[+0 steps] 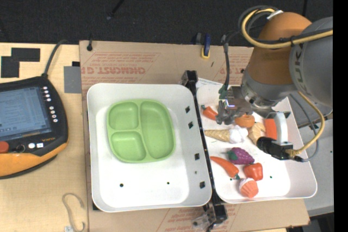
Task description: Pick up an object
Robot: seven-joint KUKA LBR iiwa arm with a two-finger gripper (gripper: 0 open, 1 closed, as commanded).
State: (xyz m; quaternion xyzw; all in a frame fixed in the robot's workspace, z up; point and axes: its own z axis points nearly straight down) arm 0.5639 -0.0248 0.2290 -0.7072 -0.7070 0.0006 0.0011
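The grey arm with its orange band (277, 46) reaches in from three o'clock, its two-finger gripper (227, 112) low over the right shallow white bin (302, 185); whether anything sits between the fingers cannot be told, the view is too crowded there; just beside it at five o'clock lie a pale ice-cream cone toy (220, 134) and a round orange toy (245, 120); further toward six o'clock sit a purple grape-like toy (241, 156), a long red-orange chilli toy (224, 165), a red pepper toy (253, 171) and a pink-orange strawberry-like toy (249, 188); the left shallow white bin (141, 193) holds a green three-compartment plastic tray (141, 131); at nine o'clock rests a grey and orange control pendant (30, 125)
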